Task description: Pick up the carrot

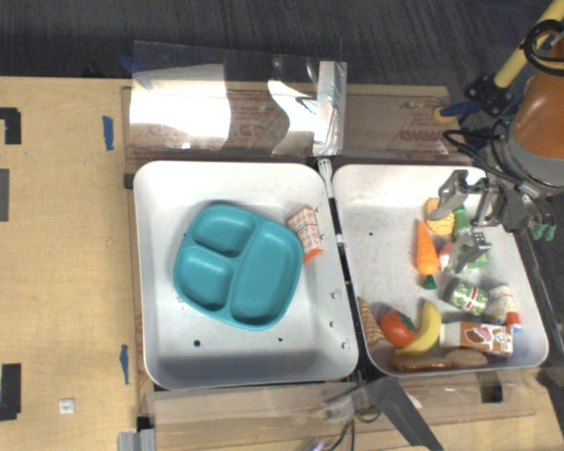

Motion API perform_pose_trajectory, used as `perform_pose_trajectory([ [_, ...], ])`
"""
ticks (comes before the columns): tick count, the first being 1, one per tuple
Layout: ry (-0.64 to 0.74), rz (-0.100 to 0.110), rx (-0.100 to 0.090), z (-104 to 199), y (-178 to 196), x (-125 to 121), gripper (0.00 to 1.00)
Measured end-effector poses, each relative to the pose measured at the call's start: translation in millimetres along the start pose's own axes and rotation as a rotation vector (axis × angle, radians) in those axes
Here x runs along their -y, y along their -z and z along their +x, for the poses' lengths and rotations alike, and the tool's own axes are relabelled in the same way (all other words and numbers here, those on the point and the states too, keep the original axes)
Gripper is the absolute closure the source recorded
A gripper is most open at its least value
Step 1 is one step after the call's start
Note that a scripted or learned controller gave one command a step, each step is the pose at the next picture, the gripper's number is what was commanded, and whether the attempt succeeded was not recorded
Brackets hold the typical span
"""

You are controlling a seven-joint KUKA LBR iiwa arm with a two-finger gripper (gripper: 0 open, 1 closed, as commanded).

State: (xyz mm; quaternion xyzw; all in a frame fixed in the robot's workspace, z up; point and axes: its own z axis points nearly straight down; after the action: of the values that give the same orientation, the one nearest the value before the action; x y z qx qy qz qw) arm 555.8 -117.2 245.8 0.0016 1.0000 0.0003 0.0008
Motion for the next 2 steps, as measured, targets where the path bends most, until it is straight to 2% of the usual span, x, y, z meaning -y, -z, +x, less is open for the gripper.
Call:
perform_pose_trajectory([
  [1,-0.001,-0.002,-0.010,-22.1,-122.4,19.1,0.00],
  [2,-0.027,0.001,0.004,-41.1,-149.7,13.1,0.00],
])
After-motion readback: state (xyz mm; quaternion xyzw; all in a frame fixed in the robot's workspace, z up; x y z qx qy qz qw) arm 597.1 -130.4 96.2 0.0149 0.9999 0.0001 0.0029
